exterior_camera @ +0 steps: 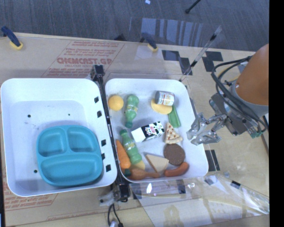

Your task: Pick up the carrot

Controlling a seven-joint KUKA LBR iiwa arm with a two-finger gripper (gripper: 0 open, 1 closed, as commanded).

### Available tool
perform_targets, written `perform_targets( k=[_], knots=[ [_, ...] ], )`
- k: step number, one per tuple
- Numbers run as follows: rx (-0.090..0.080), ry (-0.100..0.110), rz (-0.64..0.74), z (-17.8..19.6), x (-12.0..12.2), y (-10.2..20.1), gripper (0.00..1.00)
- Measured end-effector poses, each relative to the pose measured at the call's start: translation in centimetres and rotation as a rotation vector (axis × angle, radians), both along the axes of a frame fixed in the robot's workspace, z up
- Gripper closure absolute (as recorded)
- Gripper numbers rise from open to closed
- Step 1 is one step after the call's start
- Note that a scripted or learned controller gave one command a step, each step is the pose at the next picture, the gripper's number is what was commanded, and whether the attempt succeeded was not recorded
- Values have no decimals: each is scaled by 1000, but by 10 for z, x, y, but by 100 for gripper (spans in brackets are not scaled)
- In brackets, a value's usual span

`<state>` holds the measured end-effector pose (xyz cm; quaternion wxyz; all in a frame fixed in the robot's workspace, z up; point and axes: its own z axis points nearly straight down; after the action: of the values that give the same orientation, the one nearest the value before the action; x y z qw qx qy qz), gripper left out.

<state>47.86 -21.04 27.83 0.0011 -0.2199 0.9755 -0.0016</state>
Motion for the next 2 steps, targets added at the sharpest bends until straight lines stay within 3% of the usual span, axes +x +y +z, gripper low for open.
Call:
perform_targets(
  k=[1,2],
  knots=[
    [0,1,-1,0,0,0,0],
    [3,5,-141,-78,104,3,0]
  ],
)
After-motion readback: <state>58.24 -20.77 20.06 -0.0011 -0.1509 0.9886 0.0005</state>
